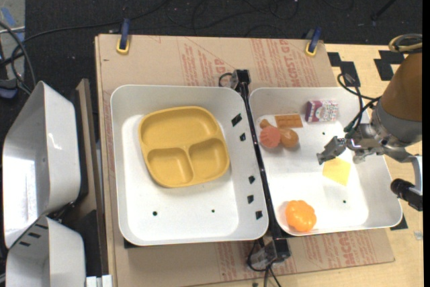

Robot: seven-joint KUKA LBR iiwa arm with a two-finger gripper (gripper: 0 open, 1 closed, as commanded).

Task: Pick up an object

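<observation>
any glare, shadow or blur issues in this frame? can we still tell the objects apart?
Camera view: lighting even, white bins bright but not blown out. Soft shadows under the yellow divided plate and the gripper. Gripper and wrist look slightly soft. Orange fruit and yellow block read clearly. Print on the purple packet too small to read. Floor above the bench dark.

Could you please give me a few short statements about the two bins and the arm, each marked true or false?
1. The yellow divided plastic plate lies in the left white bin. True.
2. The orange pepper-shaped toy sits on that plate. False: it lies in the right white bin.
3. The gripper hovers over the right bin, near the pale yellow wedge. True.
4. The small purple carton lies outside both bins. False: it is in the right bin.
</observation>
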